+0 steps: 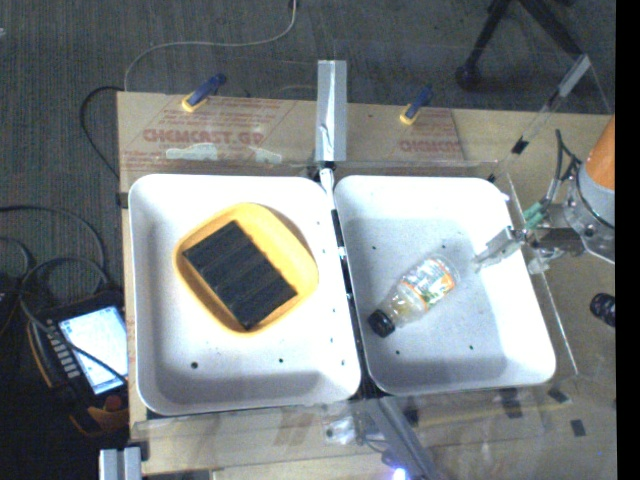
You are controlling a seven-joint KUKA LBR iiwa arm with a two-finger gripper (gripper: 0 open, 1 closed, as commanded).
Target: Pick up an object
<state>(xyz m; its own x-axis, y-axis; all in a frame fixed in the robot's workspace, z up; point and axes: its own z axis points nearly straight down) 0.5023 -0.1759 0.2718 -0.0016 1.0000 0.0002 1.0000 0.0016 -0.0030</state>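
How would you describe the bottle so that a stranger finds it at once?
Look at the right white bin of the two. The bottle lies on its side near the middle, black cap toward the divider. It is clear plastic with a colourful label, unlike the yellow dish with its dark block in the left bin.

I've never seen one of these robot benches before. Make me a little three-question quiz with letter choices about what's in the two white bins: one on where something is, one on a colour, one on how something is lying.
1. Where is the plastic bottle?
A. In the left bin
B. In the right bin
C. On the floor

2. What colour is the dish under the black ridged block?
A. Yellow
B. Green
C. Red

3. How is the bottle placed?
A. Standing upright
B. Lying on its side
C. Held between the gripper's fingers

Answers:
1 B: it rests on the right bin floor, while the dish sits in the left bin.
2 A: a yellow rim shows around the block.
3 B: it lies flat, its dark cap toward the bins' shared edge, apart from the gripper near the right wall.
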